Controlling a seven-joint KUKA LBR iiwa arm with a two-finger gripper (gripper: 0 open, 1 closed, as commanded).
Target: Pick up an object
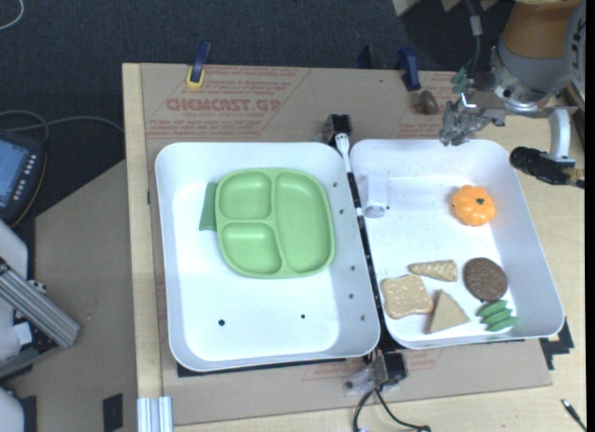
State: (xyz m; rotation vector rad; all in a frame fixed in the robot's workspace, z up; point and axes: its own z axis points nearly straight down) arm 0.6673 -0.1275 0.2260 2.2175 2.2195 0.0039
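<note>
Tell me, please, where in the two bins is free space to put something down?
Left bin: bare floor in front of the green divided plate. Right bin: bare middle, left of the orange pumpkin. Crowded: its near corner, with crackers, brown cookie, green pod.

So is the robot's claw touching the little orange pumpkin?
Apart. The camera view shows the gripper at the right bin's far rim, with bare white floor between it and the pumpkin.

Glossy white plastic bins [186,263] on matt brown cardboard [270,96]; smooth green plastic plate [275,222].
</note>
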